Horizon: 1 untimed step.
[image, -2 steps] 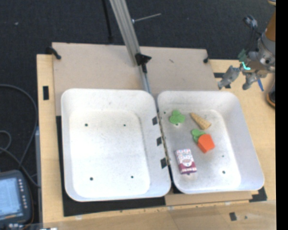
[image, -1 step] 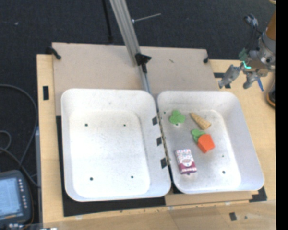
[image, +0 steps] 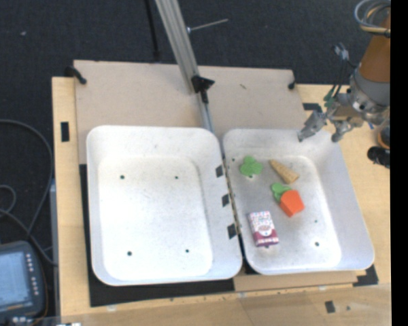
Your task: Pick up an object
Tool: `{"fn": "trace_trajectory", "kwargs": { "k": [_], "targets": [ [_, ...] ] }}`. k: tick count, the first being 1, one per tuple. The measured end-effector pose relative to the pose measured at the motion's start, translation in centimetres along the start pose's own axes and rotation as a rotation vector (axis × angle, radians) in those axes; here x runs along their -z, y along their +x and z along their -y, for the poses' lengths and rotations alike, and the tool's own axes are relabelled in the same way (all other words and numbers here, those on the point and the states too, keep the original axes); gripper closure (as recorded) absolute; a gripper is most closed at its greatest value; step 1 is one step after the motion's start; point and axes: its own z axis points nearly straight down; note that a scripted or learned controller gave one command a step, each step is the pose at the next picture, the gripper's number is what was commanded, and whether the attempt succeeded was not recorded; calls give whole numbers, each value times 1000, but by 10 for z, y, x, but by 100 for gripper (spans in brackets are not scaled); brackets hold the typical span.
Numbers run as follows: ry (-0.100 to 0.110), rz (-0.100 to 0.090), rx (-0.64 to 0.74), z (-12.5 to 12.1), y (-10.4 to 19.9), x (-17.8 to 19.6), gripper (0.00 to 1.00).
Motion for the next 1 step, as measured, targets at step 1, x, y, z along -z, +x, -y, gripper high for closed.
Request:
{"fn": "trace_trajectory", "kwargs": {
  "k": [1],
  "targets": [
    [-2, 1, 5, -4, 5, -45, 0]
  ]
}}
